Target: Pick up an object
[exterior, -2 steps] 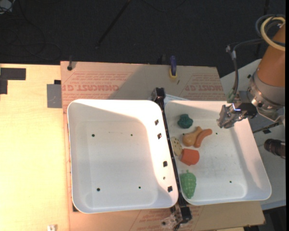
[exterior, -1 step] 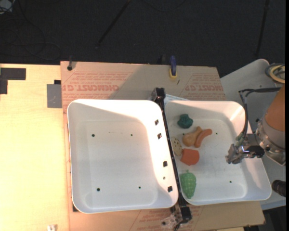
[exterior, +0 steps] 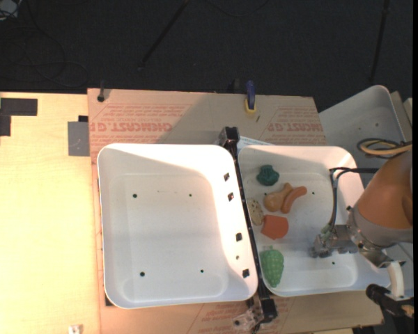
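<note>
Hand low by right bin's near rim, grip state unclear, toys left

Two white bins; one dark green object, one orange, one red, one light green.

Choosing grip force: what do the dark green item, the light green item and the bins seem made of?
Dark green item: matte, lumpy, perhaps soft rubber or foam. Light green item: bumpy, dull, likely moulded plastic or rubber. Bins: smooth white, faint sheen, probably hard plastic.
</note>
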